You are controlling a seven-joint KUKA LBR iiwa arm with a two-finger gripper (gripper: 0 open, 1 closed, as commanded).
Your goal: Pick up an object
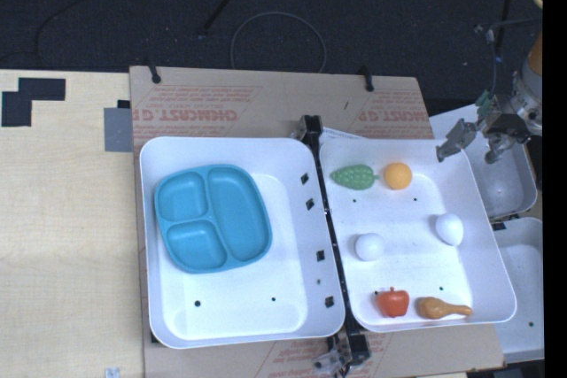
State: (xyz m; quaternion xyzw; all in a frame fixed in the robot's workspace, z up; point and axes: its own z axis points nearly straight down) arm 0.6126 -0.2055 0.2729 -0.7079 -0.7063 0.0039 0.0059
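Observation:
The right bin point(496, 279) holds several small items: a green leafy piece point(353, 177), an orange ball point(398, 175), a white egg point(449, 229), a white ball point(368, 246), a red apple point(392, 303) and a tan drumstick point(443, 308). My gripper point(469, 146) hovers over the bin's far right corner, up and to the right of the orange ball. Its two fingers are spread apart, open, with nothing between them.
A blue divided plate point(213, 217) lies in the left bin point(292, 314). A black hinge strip point(323, 226) runs between the bins. Both bins rest on a cardboard sheet point(266, 102). A metal container point(509, 186) stands just right of the right bin.

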